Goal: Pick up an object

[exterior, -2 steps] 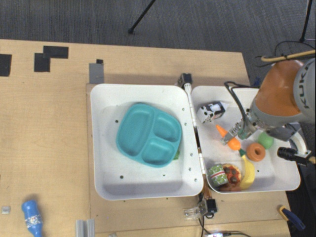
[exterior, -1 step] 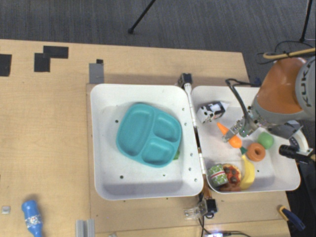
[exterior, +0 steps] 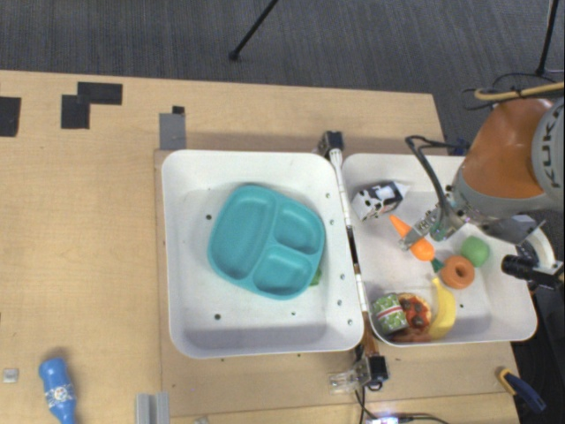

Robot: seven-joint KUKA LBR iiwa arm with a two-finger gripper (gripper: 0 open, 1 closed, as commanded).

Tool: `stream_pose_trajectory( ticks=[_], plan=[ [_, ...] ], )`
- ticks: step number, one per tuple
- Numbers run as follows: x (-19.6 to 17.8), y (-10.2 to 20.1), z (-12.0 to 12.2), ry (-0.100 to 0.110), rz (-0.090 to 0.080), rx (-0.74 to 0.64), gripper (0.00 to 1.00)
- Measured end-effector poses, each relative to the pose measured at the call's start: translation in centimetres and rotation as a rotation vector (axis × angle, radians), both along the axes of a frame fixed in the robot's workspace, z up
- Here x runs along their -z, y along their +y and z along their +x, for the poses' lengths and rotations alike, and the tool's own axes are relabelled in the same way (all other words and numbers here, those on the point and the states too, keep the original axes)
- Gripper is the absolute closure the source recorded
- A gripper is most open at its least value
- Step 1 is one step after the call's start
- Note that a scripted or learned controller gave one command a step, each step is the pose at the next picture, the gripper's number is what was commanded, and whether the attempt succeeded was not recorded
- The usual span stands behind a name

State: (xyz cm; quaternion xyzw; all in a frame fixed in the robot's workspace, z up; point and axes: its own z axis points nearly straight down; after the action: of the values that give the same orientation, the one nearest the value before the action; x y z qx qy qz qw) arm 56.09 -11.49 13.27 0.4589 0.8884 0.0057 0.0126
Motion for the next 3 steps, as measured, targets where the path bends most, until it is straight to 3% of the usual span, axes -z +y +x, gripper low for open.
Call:
stream_pose_trajectory(
  ticks=[1, 2, 3],
  plan=[
    [4.7, 0.6, 7.4, 0.049, 0.0, 0.04, 1.0],
    [4.7, 0.8, 7.9, 0.022, 0.001, 0.041, 0.0],
    [4.6, 2.2, 6.2, 0.02, 0.003, 0.134, 0.0]
  ],
)
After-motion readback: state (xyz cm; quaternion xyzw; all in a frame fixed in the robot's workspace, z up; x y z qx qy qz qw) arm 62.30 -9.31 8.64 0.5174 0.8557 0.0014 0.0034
